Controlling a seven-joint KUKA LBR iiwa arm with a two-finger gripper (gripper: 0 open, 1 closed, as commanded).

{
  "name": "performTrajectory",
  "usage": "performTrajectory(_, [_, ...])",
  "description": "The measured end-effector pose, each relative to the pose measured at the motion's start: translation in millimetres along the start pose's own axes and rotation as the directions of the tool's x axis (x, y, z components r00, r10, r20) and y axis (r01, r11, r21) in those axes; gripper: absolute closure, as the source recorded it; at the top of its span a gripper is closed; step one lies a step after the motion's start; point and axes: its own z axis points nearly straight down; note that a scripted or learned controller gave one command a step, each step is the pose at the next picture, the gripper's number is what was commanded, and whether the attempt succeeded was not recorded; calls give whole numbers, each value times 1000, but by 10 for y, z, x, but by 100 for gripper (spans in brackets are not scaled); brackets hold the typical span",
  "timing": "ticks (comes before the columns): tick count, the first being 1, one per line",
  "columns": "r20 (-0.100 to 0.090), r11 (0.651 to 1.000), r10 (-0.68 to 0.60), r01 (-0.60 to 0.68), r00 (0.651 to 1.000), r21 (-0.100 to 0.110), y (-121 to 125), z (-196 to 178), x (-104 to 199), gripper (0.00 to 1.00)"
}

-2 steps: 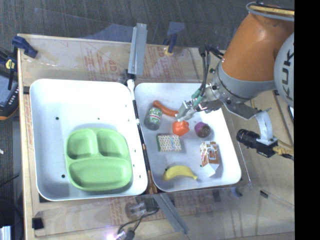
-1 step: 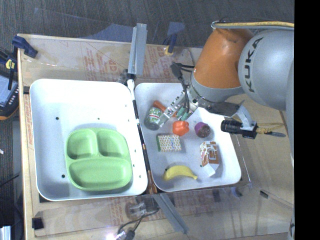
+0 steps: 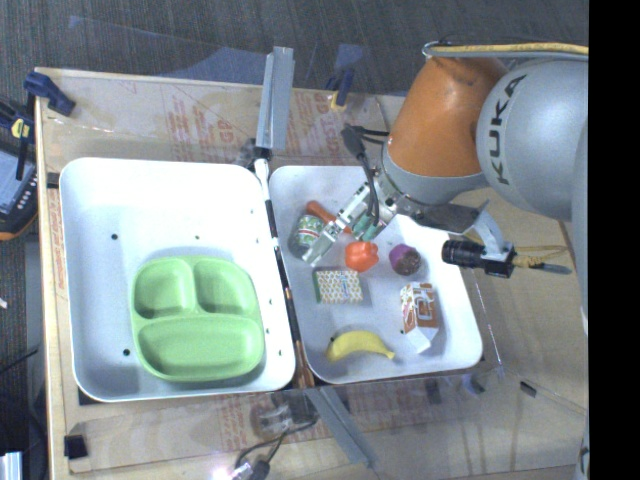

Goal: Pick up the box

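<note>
- Starting at the left, the left bin (image 3: 90, 268) holds a green tray (image 3: 198, 320), no part of the task.
- In the right bin (image 3: 460, 353), a can (image 3: 306, 236), a patterned packet (image 3: 338, 286) and a banana (image 3: 360, 345) lie left of centre.
- The gripper (image 3: 352, 218) hangs near the bin's upper middle, over a tomato (image 3: 362, 256); how it is set I cannot tell.
- The box (image 3: 420, 316) lies toward the lower right from the gripper, well apart, beyond a plum (image 3: 405, 259), its long axis running roughly top to bottom.
</note>
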Motion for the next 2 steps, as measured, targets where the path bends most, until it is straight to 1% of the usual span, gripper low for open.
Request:
performTrajectory(1, [-2,991,132,-132,991,0,-508,869,-383,0])
performTrajectory(2, [4,942,334,-334,942,-7,-502,1310,-254,0])
